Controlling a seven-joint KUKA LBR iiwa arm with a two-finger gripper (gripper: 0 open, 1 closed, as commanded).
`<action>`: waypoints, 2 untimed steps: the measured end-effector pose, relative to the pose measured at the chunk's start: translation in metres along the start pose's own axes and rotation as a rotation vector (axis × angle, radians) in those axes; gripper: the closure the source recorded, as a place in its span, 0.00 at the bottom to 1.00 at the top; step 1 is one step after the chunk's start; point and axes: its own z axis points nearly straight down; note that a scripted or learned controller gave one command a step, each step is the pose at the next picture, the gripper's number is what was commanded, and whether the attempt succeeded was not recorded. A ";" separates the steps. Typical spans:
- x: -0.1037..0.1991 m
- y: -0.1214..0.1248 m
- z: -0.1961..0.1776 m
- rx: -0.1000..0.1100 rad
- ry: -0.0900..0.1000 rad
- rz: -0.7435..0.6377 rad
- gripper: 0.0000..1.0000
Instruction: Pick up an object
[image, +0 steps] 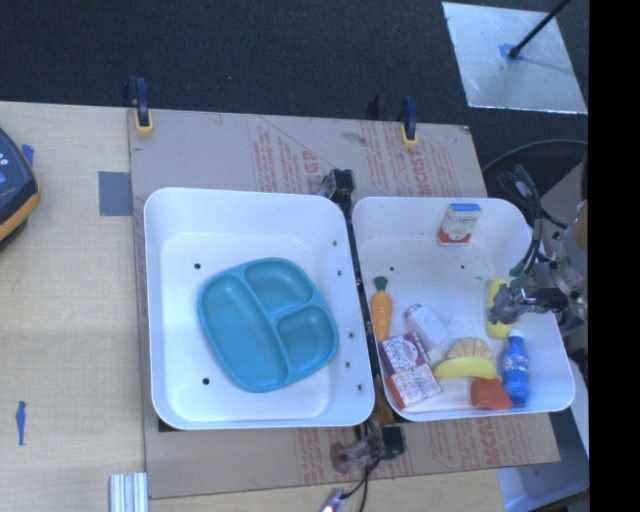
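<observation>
Camera view, read from the left: a left bin (160, 300) holds 1 blue divided plate (267, 323), lying flat near its middle. Across the shared wall, the right bin (400, 212) carries the clutter. A toy carrot (380, 309) lies along that wall, tip toward the near side. Below it sit 2 small red-and-white packets (408, 367), touching each other. Just right of the carrot is a small pale tube or bottle (428, 325), tilted. A banana (466, 368) lies beside a pale yellow piece (470, 349), with a red block (490, 395) at the near corner and a blue bottle (515, 368) lying on its side, just beside them. A small carton (459, 223) stands alone at the far wall.

At the right rim, the gripper (520, 298) hangs over a yellow object (497, 308) that rests against the bin's right wall. Whether its jaws are released or clenched I cannot tell; the tips merge with the object.

The yellow object looks like light, hard moulded plastic, likely smooth and prone to slipping. I judge a hold across its narrow middle safest, though the wall crowds 1 side.
</observation>
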 end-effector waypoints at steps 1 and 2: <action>0.091 0.084 0.032 0.000 -0.001 -0.003 0.00; 0.143 0.151 0.031 -0.001 0.000 -0.001 0.00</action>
